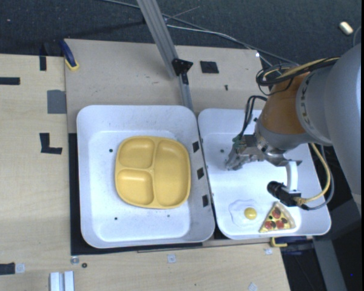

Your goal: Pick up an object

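Two white bins (pixel 91 162), one yellow divided plate (pixel 152 172), one fried egg (pixel 245 212), one pizza slice (pixel 278 219).

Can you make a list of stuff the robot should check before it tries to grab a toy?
1. Toys in the arm's bin: fried egg and pizza slice lie in the right bin: ok.
2. Gripper over a toy: it hangs above bare floor: not ok.
3. Fingers open: cannot tell.
4. Toys apart: nearly touching: cannot tell.
5. Yellow plate out of the way, in the left bin: ok.
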Robot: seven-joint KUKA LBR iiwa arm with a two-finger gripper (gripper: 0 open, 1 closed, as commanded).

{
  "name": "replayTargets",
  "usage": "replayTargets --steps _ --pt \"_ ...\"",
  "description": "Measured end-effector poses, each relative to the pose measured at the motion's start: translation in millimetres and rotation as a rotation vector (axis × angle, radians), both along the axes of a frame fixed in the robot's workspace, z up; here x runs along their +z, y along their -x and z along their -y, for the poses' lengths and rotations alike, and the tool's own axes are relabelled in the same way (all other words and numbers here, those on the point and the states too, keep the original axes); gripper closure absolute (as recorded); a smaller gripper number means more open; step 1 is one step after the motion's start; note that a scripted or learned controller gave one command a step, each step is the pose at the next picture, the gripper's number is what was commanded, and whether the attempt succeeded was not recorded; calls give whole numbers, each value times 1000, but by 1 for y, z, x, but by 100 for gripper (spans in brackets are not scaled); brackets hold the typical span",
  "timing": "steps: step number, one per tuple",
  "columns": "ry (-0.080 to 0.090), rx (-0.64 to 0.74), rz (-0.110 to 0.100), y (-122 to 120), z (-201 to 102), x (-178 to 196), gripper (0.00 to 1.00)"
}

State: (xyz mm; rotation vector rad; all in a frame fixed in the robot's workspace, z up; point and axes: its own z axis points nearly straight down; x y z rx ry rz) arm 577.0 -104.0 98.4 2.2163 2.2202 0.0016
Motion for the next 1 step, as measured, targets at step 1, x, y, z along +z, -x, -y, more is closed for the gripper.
replayTargets --steps 1 --pt "-2 -1 -1 0 2 63 100"
